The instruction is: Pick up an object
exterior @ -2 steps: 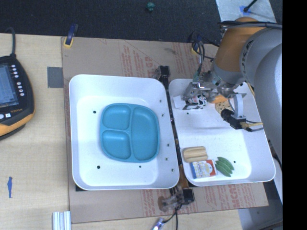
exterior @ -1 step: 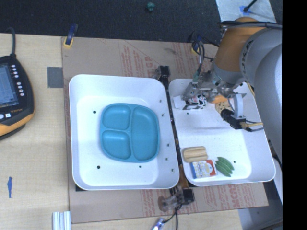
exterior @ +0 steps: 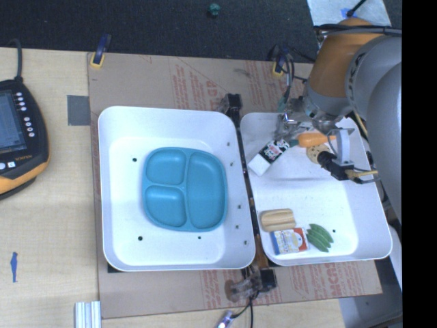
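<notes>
My gripper (exterior: 289, 120) hangs over the back of the right bin (exterior: 355, 203), under the grey arm with its orange band. Just below and to the left of it, a small white and black box (exterior: 268, 157) lies tilted near the bin's left wall. An orange, carrot-like piece (exterior: 313, 140) lies just right of the gripper. Near the bin's front lie a tan bread-like block (exterior: 278, 219), a red and white packet (exterior: 290, 240) and a green pea pod (exterior: 319, 236). I see nothing held.
The left bin (exterior: 116, 183) holds a blue divided plate (exterior: 184, 188). A handheld control pendant (exterior: 17, 139) rests on the bench at far left. Clamps stand between the bins at the back (exterior: 233, 103) and front (exterior: 249, 285).
</notes>
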### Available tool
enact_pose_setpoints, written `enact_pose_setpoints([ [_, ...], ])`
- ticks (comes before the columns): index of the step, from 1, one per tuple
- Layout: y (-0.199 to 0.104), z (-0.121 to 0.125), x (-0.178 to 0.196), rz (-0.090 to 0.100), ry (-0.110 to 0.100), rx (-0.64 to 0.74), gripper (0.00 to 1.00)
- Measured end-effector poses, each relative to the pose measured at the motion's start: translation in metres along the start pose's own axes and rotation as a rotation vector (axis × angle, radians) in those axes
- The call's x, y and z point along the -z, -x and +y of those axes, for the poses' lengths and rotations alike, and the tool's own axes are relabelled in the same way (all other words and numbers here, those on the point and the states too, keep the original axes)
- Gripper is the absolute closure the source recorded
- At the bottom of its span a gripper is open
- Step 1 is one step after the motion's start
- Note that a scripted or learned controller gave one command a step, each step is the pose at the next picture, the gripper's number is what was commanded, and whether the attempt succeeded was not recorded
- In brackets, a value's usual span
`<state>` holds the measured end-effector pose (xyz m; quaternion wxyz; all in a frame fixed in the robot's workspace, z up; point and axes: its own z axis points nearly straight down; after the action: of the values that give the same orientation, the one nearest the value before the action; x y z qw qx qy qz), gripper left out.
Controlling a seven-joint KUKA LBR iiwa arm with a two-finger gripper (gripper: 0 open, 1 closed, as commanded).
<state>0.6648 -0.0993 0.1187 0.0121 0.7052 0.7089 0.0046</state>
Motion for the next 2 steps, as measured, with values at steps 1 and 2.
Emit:
enact_pose_setpoints([
  [1, -0.001, 0.0004, 0.0002, 0.002, 0.001, 0.001, 0.0],
  [2, -0.001, -0.0016, -0.0089, 0.006, -0.009, -0.002, 0.0],
])
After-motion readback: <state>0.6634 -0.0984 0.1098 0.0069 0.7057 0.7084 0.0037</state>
